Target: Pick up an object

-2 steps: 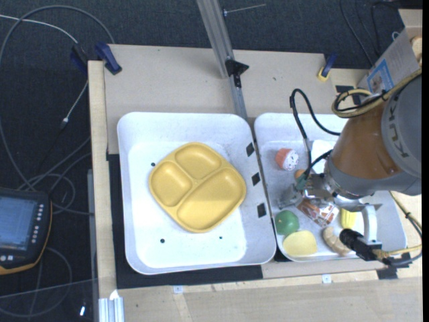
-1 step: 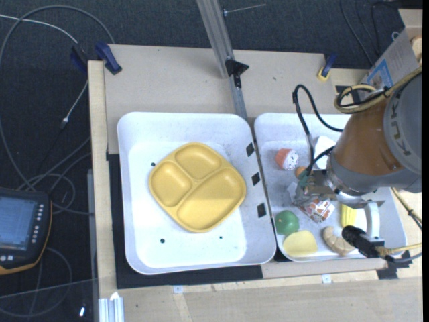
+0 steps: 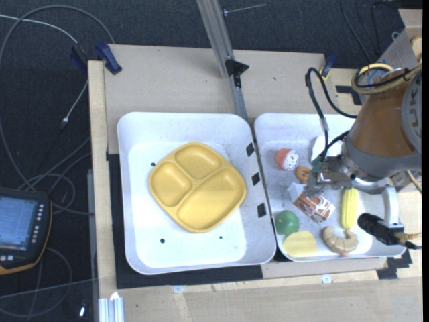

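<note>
Yellow block [image 3: 299, 244] against right bin's [image 3: 268, 127] near rim, crowded.

a robotics lab or test cell: a plain wooden bench [image 3: 167, 79] on dark carpet, loose black cables [image 3: 40, 59] trailing over the floor, blue clamps [image 3: 107, 58] at the bench edge, a slanted aluminium mounting pole [image 3: 213, 19], a handheld control pendant with a lit screen [image 3: 20, 227], and a grey-and-orange industrial arm [image 3: 385, 123].

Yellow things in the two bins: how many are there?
3. The plate lies in the left bin; the corn and a pale block lie in the right bin. The arm may hide more.
</note>
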